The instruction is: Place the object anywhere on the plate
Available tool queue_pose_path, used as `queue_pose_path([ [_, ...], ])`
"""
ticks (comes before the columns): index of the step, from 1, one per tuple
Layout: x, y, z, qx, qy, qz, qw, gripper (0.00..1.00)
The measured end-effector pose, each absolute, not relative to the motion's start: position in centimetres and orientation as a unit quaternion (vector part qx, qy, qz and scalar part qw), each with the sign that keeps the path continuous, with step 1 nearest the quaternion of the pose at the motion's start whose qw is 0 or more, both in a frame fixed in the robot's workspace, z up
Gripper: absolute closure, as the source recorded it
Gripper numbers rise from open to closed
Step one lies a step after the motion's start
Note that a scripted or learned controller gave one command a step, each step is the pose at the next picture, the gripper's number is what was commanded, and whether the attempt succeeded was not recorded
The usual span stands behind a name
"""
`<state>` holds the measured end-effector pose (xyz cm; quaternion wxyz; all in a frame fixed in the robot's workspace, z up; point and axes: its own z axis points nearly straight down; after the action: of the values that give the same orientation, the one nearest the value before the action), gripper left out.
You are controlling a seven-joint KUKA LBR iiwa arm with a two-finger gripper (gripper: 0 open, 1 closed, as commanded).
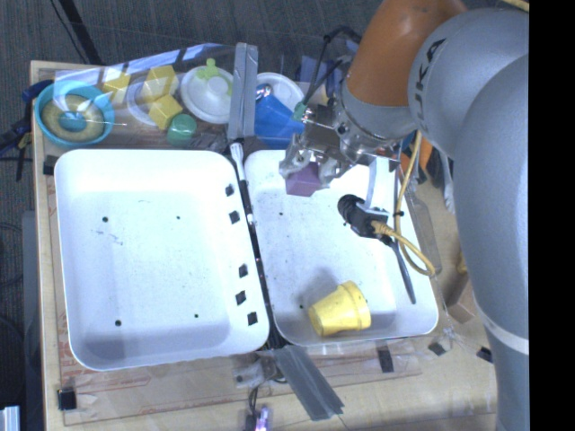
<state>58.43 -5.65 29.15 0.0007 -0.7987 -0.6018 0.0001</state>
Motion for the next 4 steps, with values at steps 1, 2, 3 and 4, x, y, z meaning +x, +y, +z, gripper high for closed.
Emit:
queue_pose_path([
  [1, 62.8, 1.9, 30.1, -0.876, -0.483, 0.0025, 0.001, 1.00],
  [2, 65.5, 8.8, 25.9, -0.876, -0.482, 0.0034, 0.001, 1.00],
  [3, 62.2, 16.0, 23.1, -0.866, -0.500, 0.0040, 0.002, 1.00],
  [4, 62.6, 21.8, 20.4, -0.846, -0.533, 0.0029, 0.001, 1.00],
])
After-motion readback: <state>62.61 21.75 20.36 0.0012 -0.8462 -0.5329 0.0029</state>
